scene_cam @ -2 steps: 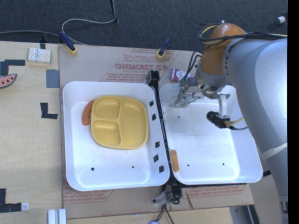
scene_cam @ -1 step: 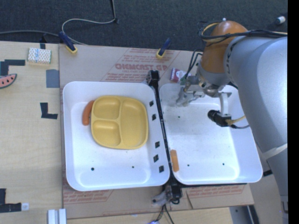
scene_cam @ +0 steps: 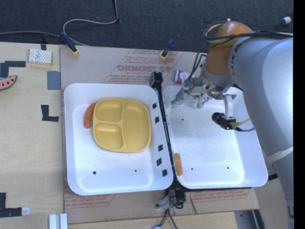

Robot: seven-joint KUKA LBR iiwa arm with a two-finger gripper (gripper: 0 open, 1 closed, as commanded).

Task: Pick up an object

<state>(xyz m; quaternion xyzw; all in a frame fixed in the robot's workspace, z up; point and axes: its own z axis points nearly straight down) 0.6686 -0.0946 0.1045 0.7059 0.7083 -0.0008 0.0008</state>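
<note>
The bench (scene_cam: 28, 142) carries two shallow white bins side by side on a cardboard sheet (scene_cam: 138, 66) printed with red lettering. A row of black clips (scene_cam: 159, 128) runs along the joint between the bins.

Surroundings: a black cable (scene_cam: 90, 20) loops across the dark floor on the far side. Two blue-and-yellow clamps (scene_cam: 69, 43) (scene_cam: 167, 49) grip the far edge of the cardboard. On the left part of the bench lie a small patterned block (scene_cam: 40, 57), a watermelon-slice toy (scene_cam: 6, 82) and several pieces of black tape (scene_cam: 47, 113). A small red-and-white packet (scene_cam: 180, 76) rests on the cardboard just beyond the far rim of the right bin.

Left bin (scene_cam: 76, 175): it contains a yellow divided plate (scene_cam: 121, 124) with three compartments, lying flat in the centre. An orange sausage-shaped object (scene_cam: 87, 116) lies against the plate's left edge, touching it.

Right bin (scene_cam: 248, 171): a second small orange object (scene_cam: 177, 163) lies at the near left edge, close to the central joint.

The arm (scene_cam: 267, 80) enters from the right and covers the far right part of the right bin. The gripper (scene_cam: 198, 93) hangs over the far left area of this bin. The state of its closure cannot be determined. Both orange objects lie well apart from the gripper.
</note>
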